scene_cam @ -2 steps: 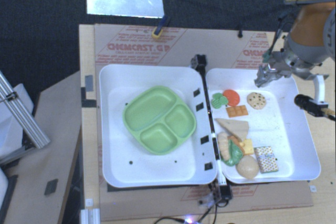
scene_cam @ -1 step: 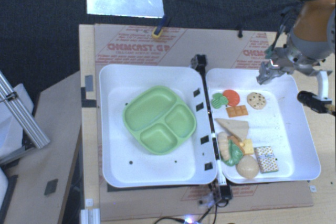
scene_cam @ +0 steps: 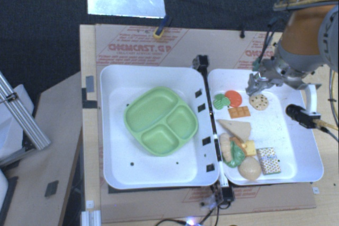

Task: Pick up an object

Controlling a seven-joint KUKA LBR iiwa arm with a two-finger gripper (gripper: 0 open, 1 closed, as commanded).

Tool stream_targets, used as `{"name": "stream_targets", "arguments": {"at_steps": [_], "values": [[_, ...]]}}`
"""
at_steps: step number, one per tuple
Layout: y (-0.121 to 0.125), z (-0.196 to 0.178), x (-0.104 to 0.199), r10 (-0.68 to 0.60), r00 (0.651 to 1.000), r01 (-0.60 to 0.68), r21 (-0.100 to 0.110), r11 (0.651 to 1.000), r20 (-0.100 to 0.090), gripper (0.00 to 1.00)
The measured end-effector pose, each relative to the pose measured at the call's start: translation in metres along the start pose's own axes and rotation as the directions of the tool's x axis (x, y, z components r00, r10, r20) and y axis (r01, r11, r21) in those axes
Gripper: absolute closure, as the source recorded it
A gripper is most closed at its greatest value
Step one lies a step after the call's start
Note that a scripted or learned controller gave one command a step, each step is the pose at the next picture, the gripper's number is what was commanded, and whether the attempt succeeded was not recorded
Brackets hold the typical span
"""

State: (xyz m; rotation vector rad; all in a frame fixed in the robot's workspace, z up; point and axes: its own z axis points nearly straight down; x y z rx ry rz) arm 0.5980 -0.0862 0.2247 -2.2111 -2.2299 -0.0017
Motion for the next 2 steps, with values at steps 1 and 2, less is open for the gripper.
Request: {"name": "stream_targets", "arguments": {"at_steps": [1, 2], "values": [[-0.041, 0.01, 0.024, 0.002, 1.0, -0.002, 0.002, 1.0, 0.0, 1.0], [-0.043, -0.005, 0.021, 0.006, 1.0, -0.006, -0.003, 1.0, 0.002, 1.0]]}}
